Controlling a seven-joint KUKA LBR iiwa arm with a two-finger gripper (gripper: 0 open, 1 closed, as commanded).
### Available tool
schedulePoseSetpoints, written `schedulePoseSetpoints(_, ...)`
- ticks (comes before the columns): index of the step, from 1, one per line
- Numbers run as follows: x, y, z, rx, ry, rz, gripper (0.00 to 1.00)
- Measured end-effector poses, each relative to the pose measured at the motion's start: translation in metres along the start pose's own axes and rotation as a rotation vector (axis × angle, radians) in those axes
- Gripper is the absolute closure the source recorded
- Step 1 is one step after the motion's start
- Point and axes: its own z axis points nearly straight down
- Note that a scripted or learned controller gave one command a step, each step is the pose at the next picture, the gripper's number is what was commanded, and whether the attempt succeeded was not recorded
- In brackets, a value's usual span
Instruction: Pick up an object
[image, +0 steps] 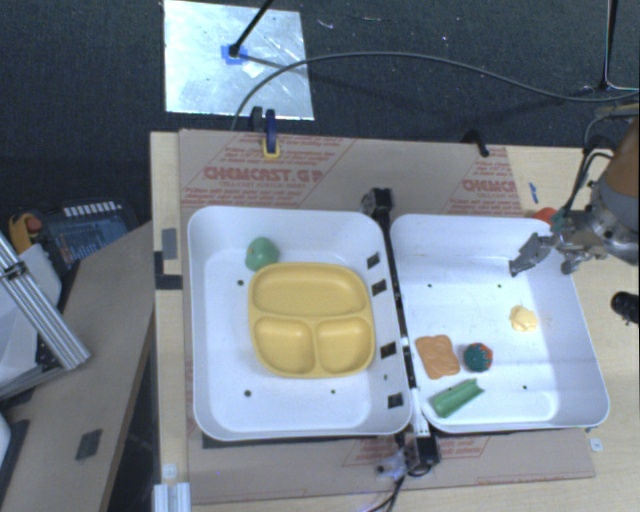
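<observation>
I see the end effector (547, 254) over the right bin (570, 405), at its upper right; fingers spread, grasping nothing. Below it lies a pale yellow piece (523, 319). Near the front edge: orange slab (437, 355), round red-green item (477, 356), green stick (457, 397) (all apart). The left bin (215, 400) holds a yellow tray (305, 318) and green ball (262, 252).

arm (618, 205): grey metal | orange band | dark slim jaws

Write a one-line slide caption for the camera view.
End effector above the right bin, apart from its four small items; yellow tray in the left bin.
</observation>
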Motion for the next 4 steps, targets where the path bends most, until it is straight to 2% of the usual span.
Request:
schedulePoseSetpoints(1, 0.001, 0.003, -0.008, -0.013, -0.003, -0.004, 0.0)
schedulePoseSetpoints(3, -0.002, -0.005, 0.104, -0.013, -0.003, -0.002, 0.0)
schedulePoseSetpoints(4, -0.002, -0.004, 0.113, -0.013, -0.003, -0.002, 0.0)
